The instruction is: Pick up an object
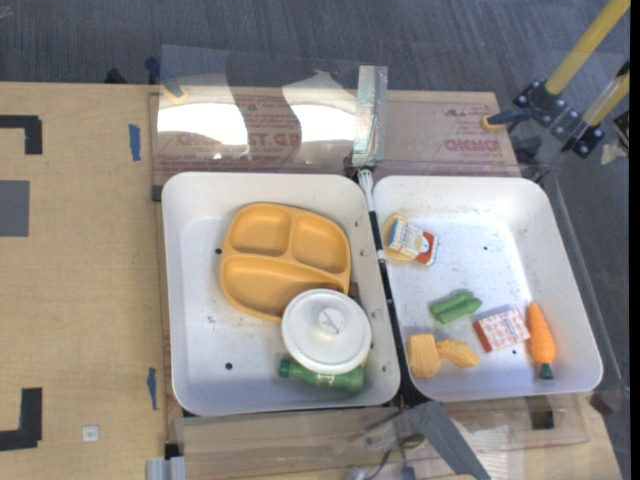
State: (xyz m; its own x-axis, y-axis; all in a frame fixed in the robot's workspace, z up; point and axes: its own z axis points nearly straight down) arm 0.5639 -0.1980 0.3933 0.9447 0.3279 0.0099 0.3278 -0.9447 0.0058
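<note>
In the left bin [190,298] lies a yellow divided plate [285,253]. A white round lidded bowl [326,329] overlaps the plate's near edge, and a green bottle [320,376] lies on its side just in front of the bowl. The right bin [560,238] holds a small white and orange carton [410,240], a green pea pod [455,306], two yellow toy food pieces [440,354], a red and white packet [500,328] and an orange carrot [541,338].
Both bins rest on a brown cardboard bench [80,268] marked with black and blue tape. A clear plastic sheet and a strip of silver tape [368,118] stand behind the bins. A yellow and black stand [570,88] is at the upper right.
</note>
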